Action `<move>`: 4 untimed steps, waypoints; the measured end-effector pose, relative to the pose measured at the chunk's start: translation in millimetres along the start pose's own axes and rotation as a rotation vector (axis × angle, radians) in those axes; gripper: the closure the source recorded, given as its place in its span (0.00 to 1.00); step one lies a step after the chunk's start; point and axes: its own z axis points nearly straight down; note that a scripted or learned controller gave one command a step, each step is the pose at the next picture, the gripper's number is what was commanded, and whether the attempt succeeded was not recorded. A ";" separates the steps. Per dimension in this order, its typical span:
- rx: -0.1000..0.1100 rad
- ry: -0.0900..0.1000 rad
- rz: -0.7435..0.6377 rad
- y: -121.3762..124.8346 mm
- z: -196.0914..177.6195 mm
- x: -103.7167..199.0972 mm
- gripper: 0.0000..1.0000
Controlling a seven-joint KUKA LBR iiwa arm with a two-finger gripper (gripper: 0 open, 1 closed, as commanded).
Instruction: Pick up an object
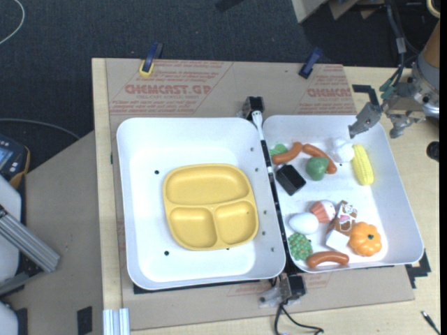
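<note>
Your pincer [370, 121] sits at the far right corner of the right bin [398, 187], hanging over the bin's back edge, and you cannot tell from this angle how wide it stands; nothing shows between its tips. Just below it in that bin you have a small white piece [342, 149] and a yellow corn cob [362, 164] lying along the right side. To their left lies a sausage [302, 151], with a green round fruit [316, 167] touching its near side and a small green piece [279, 149] at its left end. A black block [290, 179] rests tilted near the wall between the bins.

Toward the near end you see a white egg [303, 222], a red and white piece [323, 210] just beside it, a small brown and white toy [344, 217], an orange pumpkin [365, 239], a white cube [337, 241], a green leafy piece [300, 246] and a second sausage [327, 259] by the front rim.

In the left bin [140, 187] a yellow divided plate [209, 205] lies flat near the middle, with three compartments. Both bins rest on the tabletop [112, 103], which is covered by brown printed sheet held by a yellow clamp [148, 63] and a blue clamp [309, 64] at the far edge.
</note>
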 end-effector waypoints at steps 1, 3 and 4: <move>-0.013 -0.003 -0.003 2.1 -7.9 0.5 0.00; -0.006 -0.001 -0.002 9.3 104.9 -4.0 0.00; -0.036 -0.009 -0.003 13.8 142.2 -3.8 0.00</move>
